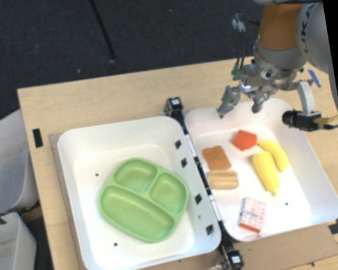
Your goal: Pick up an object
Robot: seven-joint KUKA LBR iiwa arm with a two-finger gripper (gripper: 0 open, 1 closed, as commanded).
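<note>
Hand [242, 105] hovers with fingers spread (nothing between them) above the right bin's [309, 204] far edge, beyond the red block [244, 139]

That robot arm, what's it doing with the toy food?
It is trying to pick something up. Its tool hangs open over the far end of the right bin, holding nothing. Below it lie an orange block, two bananas, a toast slice, a bun and a small box. A green tray sits in the left bin.
</note>
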